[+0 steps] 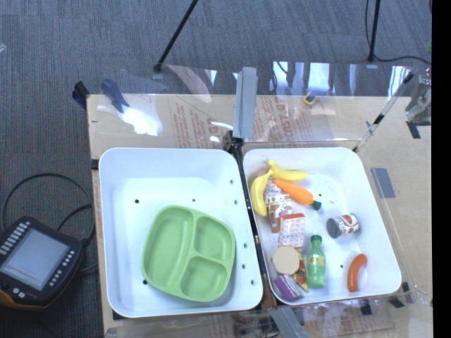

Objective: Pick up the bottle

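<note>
The bottle (315, 262) is small and green with a green cap and a yellow label. It lies in the right bin (366, 189), near the front edge, with its cap pointing to the back. A tan round disc (286, 260) touches its left side, and a purple packet (287, 286) lies just in front of that disc.
The right bin also holds bananas (270, 182), a carrot (294, 192), two small cartons (282, 215), a can (343, 224) and a red sausage (356, 272). A green divided plate (189, 253) lies in the left bin (127, 182). A grey metal fitting (418, 98) stands at the right edge.
</note>
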`<state>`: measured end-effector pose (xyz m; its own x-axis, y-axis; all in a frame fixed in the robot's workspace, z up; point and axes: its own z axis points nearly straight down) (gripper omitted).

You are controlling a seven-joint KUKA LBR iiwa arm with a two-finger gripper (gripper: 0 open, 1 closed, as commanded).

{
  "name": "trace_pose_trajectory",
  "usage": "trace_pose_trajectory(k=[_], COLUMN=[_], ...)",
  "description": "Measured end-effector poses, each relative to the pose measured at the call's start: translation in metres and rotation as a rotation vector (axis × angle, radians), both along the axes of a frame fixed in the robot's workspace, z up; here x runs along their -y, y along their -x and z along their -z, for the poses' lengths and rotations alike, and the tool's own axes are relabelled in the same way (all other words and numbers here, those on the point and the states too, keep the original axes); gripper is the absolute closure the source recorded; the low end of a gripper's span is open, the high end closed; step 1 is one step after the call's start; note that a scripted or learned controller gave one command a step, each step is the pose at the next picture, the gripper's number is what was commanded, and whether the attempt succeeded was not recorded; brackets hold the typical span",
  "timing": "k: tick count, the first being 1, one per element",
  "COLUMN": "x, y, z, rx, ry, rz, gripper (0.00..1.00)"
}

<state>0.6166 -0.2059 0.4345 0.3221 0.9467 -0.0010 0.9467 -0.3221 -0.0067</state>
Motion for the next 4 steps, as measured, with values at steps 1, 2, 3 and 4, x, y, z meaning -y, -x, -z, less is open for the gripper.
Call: trace_pose_trajectory(k=[1, 2, 3, 4], x=[-0.057, -0.016, -0.046, -0.009], y=[-0.001, -0.028, -0.025, -0.005], z=[0.001, 0.050, 0.037, 0.058], rx=[-0.004, -0.004, -0.003, -0.003], ry=[0.001, 0.001, 0.003, 0.002], rz=[0.231, 0.182, 0.506, 0.360], gripper=[1.00, 1.00, 1.00, 1.00])
